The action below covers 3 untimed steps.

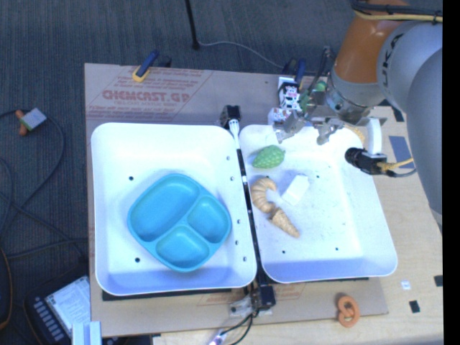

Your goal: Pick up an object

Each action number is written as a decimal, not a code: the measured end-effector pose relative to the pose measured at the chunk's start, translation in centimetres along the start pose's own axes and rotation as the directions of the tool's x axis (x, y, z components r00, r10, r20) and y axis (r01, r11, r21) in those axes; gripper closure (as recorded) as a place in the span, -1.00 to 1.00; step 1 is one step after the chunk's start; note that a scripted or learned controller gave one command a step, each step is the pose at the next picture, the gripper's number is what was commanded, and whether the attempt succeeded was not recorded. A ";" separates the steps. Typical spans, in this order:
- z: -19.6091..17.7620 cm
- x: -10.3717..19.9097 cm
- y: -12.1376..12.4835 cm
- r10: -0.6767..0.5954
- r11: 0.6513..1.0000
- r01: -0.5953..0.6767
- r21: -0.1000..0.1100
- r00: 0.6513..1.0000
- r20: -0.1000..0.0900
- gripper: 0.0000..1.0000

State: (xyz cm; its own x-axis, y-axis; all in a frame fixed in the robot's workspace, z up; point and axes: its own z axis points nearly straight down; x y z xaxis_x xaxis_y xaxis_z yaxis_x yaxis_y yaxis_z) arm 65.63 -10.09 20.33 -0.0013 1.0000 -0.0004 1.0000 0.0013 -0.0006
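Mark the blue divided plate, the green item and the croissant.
blue divided plate [180, 221]: camera view, centre ridge of the plate, left bin.
green item [269, 157]: camera view, its middle, right bin.
croissant [263, 193]: camera view, its curved middle.

Dark grey carpet [65, 20] covers the floor far and left, with black cables [190, 13] snaking across it. The bench top [413, 264] is pale wood, with a printed cardboard sheet [158, 95] on it.

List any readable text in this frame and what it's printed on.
"CHEMCAST GP": red print on the brown board under the bins, behind the left bin.
Grey letters on the arm by the orange band: cut off, unreadable.
Tag near the hand: too small to read.
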 end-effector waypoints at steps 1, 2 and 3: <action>9.8 0.6 -8.1 0.001 1.000 -0.001 0.000 1.000 -0.001 -1.00; 9.8 -5.2 -12.2 0.004 1.000 -0.004 0.000 1.000 0.001 -1.00; 11.5 -2.3 -16.9 0.003 1.000 -0.003 -0.012 1.000 0.004 -1.00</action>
State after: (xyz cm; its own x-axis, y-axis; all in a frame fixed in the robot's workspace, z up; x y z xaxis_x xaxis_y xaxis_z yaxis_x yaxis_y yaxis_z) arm 48.68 -12.44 8.80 0.0015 1.0000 -0.0044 0.9999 -0.0015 0.0112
